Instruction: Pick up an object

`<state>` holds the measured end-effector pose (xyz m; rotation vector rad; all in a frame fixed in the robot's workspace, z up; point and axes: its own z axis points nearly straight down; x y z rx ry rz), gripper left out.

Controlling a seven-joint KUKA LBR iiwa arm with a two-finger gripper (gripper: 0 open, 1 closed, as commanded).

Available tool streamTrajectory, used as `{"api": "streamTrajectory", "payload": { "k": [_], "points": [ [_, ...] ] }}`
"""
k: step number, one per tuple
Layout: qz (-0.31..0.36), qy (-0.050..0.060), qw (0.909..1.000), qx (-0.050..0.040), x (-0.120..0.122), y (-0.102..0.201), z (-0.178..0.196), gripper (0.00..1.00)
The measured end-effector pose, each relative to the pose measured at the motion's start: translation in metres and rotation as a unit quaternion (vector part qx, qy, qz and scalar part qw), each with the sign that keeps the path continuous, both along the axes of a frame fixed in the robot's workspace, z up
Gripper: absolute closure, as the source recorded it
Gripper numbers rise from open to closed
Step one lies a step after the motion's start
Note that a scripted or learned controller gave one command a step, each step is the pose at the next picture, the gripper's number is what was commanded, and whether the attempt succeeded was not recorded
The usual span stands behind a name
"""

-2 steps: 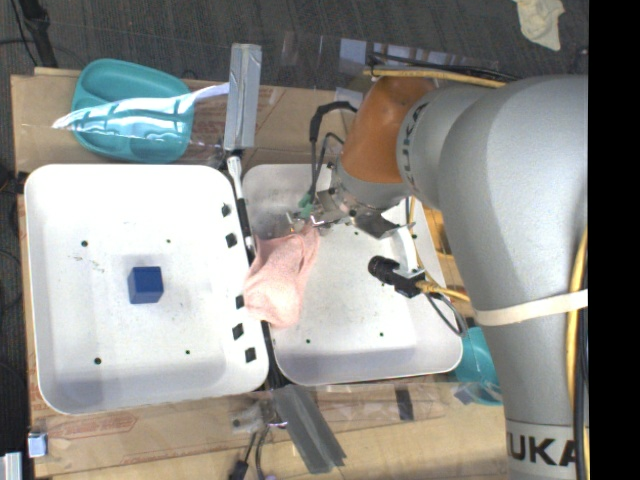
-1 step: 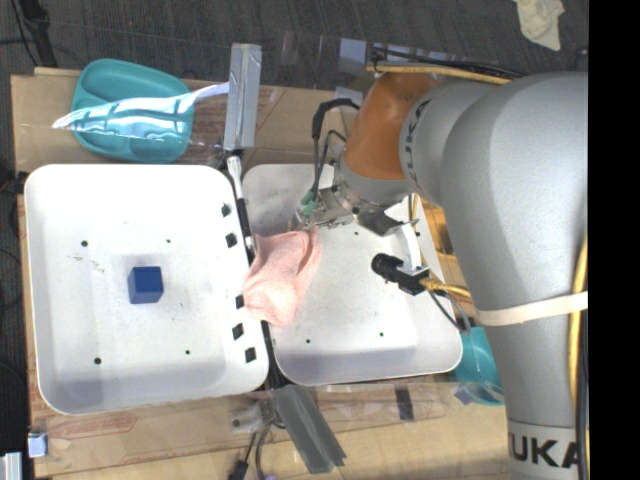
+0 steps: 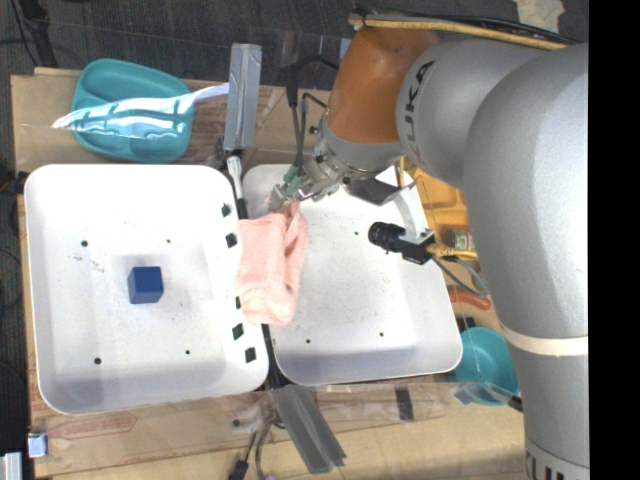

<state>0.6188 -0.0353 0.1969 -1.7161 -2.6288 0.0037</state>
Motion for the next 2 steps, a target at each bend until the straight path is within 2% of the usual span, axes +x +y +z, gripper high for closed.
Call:
{"api": "streamTrajectory", "payload": {
  "k": [1,2],
  "points": [
    [0.219,0.000,0.9757,0.0004,0.004,-0.021,0.043,1.00],
    [0.147,0.000,0.9891,0.0002,0.021,-0.034,0.025,1.00]
  ]
}}
